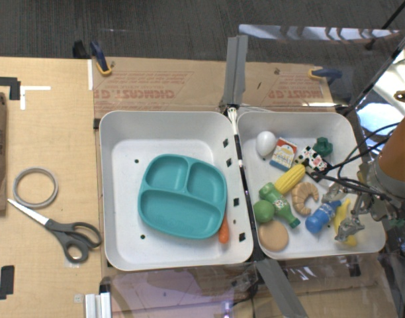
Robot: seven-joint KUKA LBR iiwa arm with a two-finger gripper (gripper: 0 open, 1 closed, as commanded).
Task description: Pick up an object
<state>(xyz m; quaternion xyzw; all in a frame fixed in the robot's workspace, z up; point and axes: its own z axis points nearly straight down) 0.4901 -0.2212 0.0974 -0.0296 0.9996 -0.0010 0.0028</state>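
1. Down at the near edge of the right bin (pixel 302 258) sits a tan disc, a cookie (pixel 274 236), almost touching the front wall.
2. Just behind it, a green pepper (pixel 263 210), and beside that a green bottle (pixel 280 205) lying tilted.
3. Middle of the bin: a croissant (pixel 304 195) beside a corn cob (pixel 289 176) that lies on a slant.
4. Farther back, a white egg (pixel 265 143), a small printed box (pixel 283 156), a black-and-white cow toy (pixel 312 158) and a dark green piece (pixel 323 146) near the back corner.
5. Over on the bin's right side, a blue bottle (pixel 319 218) lies next to a yellow piece (pixel 341 212).
6. The pincer (pixel 349 229) is low over that right front corner, right above the yellow piece and close to the blue bottle; I can't tell how wide it stands, and nothing shows plainly in its grip.
7. The arm (pixel 394 158) comes in from the right, cables trailing over the bin wall.
8. Left bin (pixel 116 177): a teal divided plate (pixel 183 196) sits in the centre, with an orange carrot (pixel 224 230) touching its near right edge.
9. On the counter (pixel 44 111) to the left, a tape roll (pixel 35 187) and scissors (pixel 63 232) lie just beside each other.
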